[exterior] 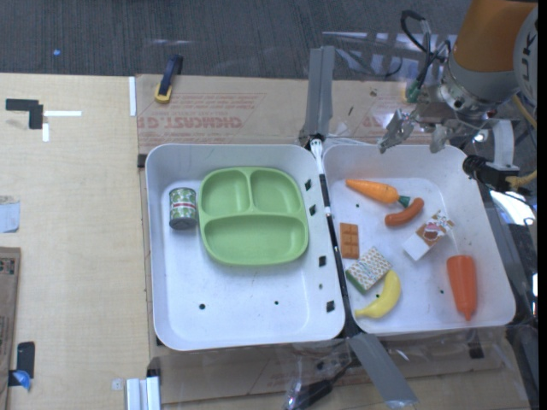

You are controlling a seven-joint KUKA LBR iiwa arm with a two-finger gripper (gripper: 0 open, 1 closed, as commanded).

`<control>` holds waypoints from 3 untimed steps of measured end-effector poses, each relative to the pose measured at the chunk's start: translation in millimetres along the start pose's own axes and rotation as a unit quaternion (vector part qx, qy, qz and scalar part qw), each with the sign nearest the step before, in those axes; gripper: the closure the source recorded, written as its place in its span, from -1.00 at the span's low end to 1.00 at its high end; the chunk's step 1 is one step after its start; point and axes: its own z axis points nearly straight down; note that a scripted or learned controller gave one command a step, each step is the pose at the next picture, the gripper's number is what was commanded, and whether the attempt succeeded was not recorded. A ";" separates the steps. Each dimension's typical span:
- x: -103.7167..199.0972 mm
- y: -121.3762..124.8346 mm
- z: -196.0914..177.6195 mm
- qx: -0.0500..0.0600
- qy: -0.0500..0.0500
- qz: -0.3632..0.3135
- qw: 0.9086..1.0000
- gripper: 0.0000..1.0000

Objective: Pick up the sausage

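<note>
Up by the far rim of the right bin [500, 254] hangs the pincer [419, 135], its two thin metal fingers spread apart with nothing between them; cables and brackets crowd the wrist, and the arm's upper part is cut off by the picture's edge. Below it, well apart, the sausage [404, 213] lies on the bin floor, a short glossy red-brown piece with rounded ends, its long axis slanting from near-left up to far-right. Its upper end sits just beside the leafy tip of a small carrot [373, 190]. A white carton [430, 233] lies near its right side, its print too small to read.
</note>
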 end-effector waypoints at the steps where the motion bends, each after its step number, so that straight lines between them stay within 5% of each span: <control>1: -57.2 -46.9 76.7 0.000 0.000 0.000 1.000 -1.00; 2: -94.1 -47.3 164.9 0.000 0.000 -0.016 1.000 -1.00; 3: -95.0 -47.0 155.2 -0.001 -0.001 -0.015 1.000 1.00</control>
